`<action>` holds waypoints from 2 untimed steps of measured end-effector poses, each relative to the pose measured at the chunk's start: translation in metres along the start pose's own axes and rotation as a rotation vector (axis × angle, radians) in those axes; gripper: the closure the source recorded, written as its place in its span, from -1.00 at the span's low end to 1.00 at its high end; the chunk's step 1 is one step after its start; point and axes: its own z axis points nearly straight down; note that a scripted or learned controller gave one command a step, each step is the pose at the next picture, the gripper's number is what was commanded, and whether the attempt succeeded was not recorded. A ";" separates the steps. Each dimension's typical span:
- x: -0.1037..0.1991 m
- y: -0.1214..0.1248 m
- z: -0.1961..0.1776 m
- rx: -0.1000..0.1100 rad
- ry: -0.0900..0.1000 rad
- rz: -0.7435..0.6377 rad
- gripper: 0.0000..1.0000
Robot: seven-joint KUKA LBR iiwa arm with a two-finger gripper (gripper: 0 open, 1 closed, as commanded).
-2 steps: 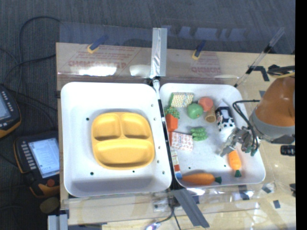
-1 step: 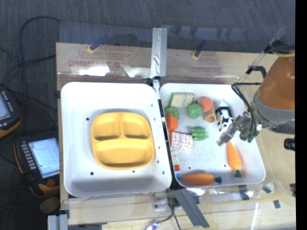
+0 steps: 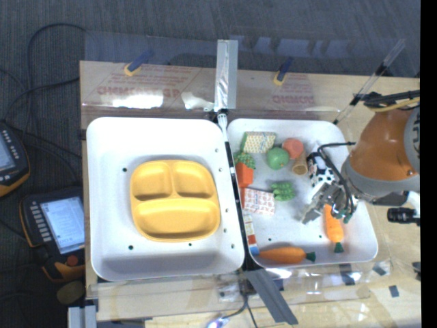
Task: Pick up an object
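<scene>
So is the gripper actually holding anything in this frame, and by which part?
Cannot be told. The gripper is low in the right bin, right beside a carrot, but nothing is visibly between its fingers.

No text can be read with certainty. Reddish print runs across two clear sheets at the far edge of the desk, behind the bins, but it is too blurred and glare-washed to make out. The lit screens of two devices at the left show content too small to read.
</scene>
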 end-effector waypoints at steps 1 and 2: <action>0.035 0.016 0.002 -0.003 -0.022 0.010 1.00; -0.001 0.022 0.003 -0.004 -0.007 -0.729 1.00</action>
